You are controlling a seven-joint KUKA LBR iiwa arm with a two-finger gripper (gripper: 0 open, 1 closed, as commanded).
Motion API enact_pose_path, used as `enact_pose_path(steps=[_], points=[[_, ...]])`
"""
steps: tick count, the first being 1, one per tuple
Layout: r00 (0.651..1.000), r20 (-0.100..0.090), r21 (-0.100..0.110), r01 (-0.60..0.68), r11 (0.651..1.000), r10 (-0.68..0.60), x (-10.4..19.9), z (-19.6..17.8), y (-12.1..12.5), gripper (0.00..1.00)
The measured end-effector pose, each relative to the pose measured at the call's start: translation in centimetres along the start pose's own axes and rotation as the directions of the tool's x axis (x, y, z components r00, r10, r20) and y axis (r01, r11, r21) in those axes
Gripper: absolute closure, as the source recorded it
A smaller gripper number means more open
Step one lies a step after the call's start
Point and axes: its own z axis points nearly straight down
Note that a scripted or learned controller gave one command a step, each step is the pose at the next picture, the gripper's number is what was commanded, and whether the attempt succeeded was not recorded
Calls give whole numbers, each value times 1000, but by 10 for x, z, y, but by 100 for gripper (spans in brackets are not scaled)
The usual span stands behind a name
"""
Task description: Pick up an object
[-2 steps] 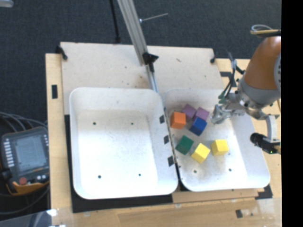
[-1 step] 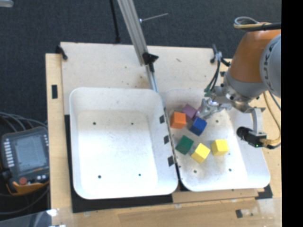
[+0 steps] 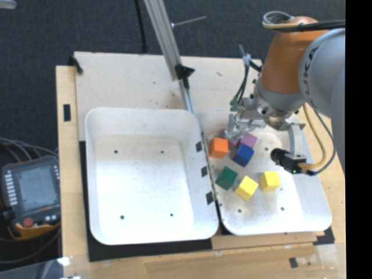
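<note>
Two yellow cubes, one (image 3: 246, 187) beside the other (image 3: 269, 181), sit lowest in the right bin (image 3: 302, 214), with a green cube (image 3: 226, 178) just left of them. Above these, a blue cube (image 3: 243, 154) touches a purple cube (image 3: 249, 140), and an orange cube (image 3: 219, 147) lies near the bin's left wall. Over the purple and blue pair hangs the gripper (image 3: 238, 133); whether its fingers are spread or closed, I cannot tell. Beside it lies the left bin (image 3: 93, 156), and a pendant (image 3: 30, 190) rests at the far left.
</note>
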Motion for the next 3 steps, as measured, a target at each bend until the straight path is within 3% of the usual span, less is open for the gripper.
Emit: enact_pose_path(steps=[3], points=[[1000,1,1,-1,1000,1,139,-17,29,100]])
